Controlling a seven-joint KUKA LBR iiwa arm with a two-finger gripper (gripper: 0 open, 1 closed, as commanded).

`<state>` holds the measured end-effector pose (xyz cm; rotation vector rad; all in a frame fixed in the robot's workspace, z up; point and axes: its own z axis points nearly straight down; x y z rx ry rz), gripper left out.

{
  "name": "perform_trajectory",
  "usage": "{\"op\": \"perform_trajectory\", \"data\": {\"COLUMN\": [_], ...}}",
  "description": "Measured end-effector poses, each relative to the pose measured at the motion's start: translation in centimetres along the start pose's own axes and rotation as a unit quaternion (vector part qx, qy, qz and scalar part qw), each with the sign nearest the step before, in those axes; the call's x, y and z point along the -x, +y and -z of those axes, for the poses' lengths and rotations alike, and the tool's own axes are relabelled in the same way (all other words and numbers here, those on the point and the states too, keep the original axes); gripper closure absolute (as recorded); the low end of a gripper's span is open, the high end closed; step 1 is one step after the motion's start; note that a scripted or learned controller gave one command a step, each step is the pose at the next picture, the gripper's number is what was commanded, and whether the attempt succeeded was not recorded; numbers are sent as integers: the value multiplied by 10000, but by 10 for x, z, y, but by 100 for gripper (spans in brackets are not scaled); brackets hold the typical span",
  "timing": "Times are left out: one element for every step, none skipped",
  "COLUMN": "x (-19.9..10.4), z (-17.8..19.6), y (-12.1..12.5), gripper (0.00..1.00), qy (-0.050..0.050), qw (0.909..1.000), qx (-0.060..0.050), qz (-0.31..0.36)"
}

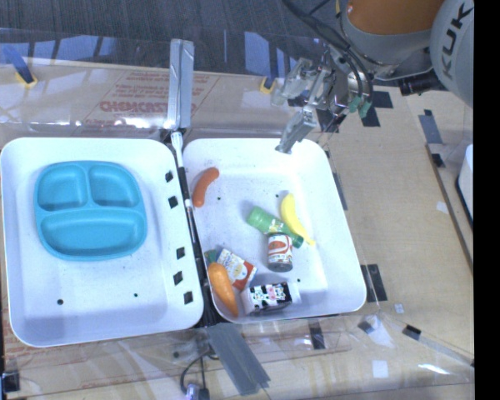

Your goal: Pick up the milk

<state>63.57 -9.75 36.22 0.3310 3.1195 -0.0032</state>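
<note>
Your milk is the small black-and-white cow-print carton (269,297), lying on its side near the right-hand white bin's (337,223) front edge, toward the front-left corner. Its long axis runs roughly left-right along that front edge, tipped up slightly at the right end. It's wedged in a bit: an orange carrot-shaped toy (222,287) sits just beside its left end, and a small red-and-white packet (234,265) lies just behind that.

The gripper (293,136) hangs over the back edge of the same bin, near the back-right corner, so the carton lies clear across the bin from it, toward the front and a little left. Honestly can't tell from this angle whether it's spread or closed, and there's nothing visibly pinched in it.

Between the two you've got a yellow banana (293,216), a green bottle-shaped thing (269,222) and a little red-labelled can (280,251), so I'd guess you want to travel high and drop straight down, closing across the carton's short side. The bin wall right by it looks like the tight spot.
</note>
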Motion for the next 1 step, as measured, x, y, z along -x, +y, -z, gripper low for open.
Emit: {"op": "perform_trajectory", "data": {"x": [-71], "z": [-129], "y": [-44], "gripper": [0], "qy": [24], "qw": [9950], "qx": [8], "qz": [995]}}
